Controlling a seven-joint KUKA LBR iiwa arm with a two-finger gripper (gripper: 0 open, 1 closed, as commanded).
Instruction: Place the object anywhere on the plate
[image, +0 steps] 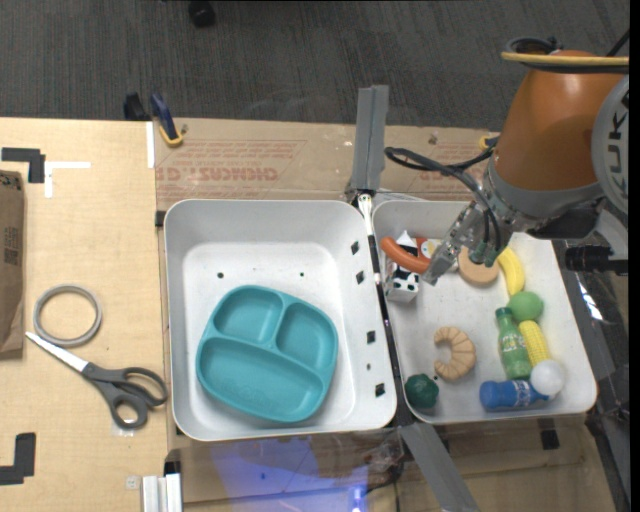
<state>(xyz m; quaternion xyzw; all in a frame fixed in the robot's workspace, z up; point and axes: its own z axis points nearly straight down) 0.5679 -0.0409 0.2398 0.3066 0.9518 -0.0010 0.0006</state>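
Gripper (462, 248) is low over the right bin (575, 300), near its far wall; fingers too blurred and crowded by the arm to tell if wide, narrow or holding. Just under and beside it: a round tan piece (480, 272), a banana (512, 270) to its right, an orange strip (405, 256) and a black-and-white toy (404, 282) to its left. Nothing visibly between the fingers, so no object counts as picked. Which item is the target is unclear; it is likely one of those next to the gripper.

Further out, nearer the camera: croissant (456, 353), green bottle (512, 343), corn (535, 340), green ball (526, 305), blue bottle (510, 394), white ball (548, 377), dark green ball (421, 391).

Well left of the gripper, in the left bin (200, 230), the teal plate (267, 352) carries nothing.

Progress, judged: early. Grasp not confirmed; lift, carry across the bin divide and release on plate all remain.

Far left on the counter (80, 230): scissors (105, 378), tape ring (67, 314).
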